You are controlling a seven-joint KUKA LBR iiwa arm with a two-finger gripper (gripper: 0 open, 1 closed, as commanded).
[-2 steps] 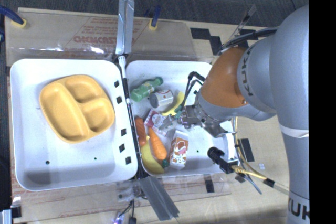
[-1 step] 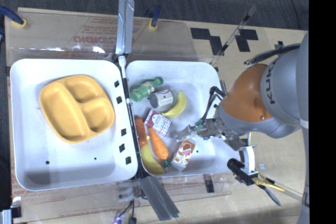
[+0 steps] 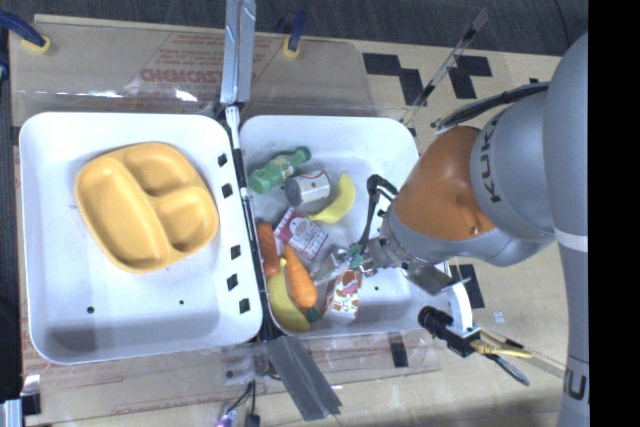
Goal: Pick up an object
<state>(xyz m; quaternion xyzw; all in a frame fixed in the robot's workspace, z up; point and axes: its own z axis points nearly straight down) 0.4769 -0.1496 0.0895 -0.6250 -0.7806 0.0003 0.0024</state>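
**Trainee:** So where is your gripper (image 3: 352,257) sitting right now?

**Supervisor:** You have it low in the right bin (image 3: 385,137), near the bin's lower middle, with the orange wrist band (image 3: 440,190) above it. It's down among the clutter because that's where the pickable things are heaped.

**Trainee:** Is it holding anything?

**Supervisor:** You can't tell from here. The tip is tangled visually with a small juice carton (image 3: 343,296) and a patterned packet (image 3: 305,236), so its width and any grip stay unclear.

**Trainee:** What else could you take?

**Supervisor:** Your candidates all crowd the bin's left side: a green bottle (image 3: 277,170), a small can (image 3: 309,187), a banana (image 3: 338,201), and a carrot (image 3: 299,282) lying on a yellow piece by the divider. They overlap, so I'd judge a clean grasp awkward.

**Trainee:** And the left bin (image 3: 60,315)?

**Supervisor:** It holds a yellow divided tray (image 3: 146,204), well apart from your arm, likely not the target.
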